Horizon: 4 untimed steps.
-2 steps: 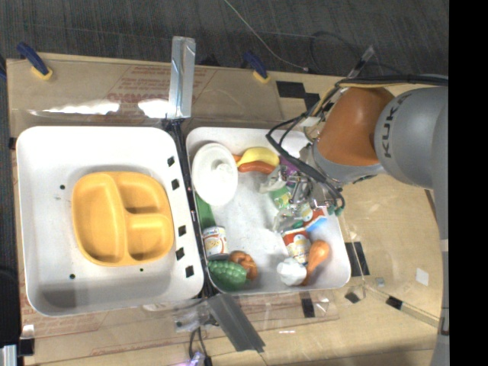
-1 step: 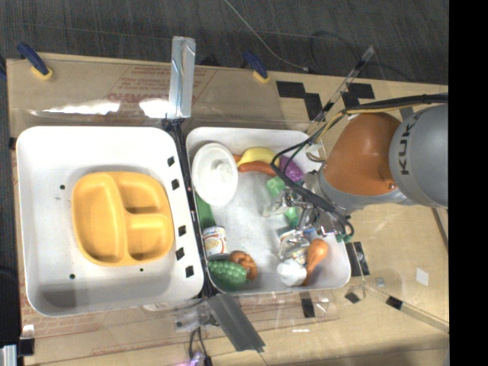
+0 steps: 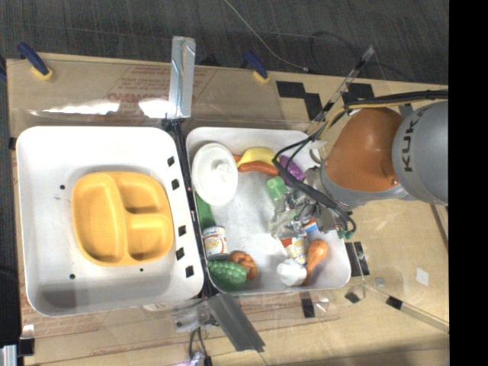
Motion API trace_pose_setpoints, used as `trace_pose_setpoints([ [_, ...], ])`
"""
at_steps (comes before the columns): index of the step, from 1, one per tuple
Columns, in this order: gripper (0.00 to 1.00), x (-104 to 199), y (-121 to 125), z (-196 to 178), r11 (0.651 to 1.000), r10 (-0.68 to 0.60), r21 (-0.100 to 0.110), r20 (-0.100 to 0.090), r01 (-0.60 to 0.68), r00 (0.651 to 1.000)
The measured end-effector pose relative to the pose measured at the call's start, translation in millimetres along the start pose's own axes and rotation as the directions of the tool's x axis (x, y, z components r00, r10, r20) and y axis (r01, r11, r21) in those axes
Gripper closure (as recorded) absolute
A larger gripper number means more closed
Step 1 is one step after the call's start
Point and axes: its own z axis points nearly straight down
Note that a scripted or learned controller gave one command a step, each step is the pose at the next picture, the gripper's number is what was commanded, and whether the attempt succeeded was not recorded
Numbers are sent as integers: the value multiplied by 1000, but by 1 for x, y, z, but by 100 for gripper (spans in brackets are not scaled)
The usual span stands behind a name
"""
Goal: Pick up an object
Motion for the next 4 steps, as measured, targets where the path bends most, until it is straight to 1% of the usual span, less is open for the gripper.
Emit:
trace_pose_setpoints([
  [1, 100, -29, 62, -138, 997, -73, 2, 8, 73, 997],
  [2, 100, -131, -2, -183, 996, -91, 1, -1, 91, 996],
  [3, 100, -137, 82, -126, 997, -82, -5, -7, 82, 997],
  [4, 100, -134, 34, -196, 1000, -29, 3, 2, 29, 1000],
])
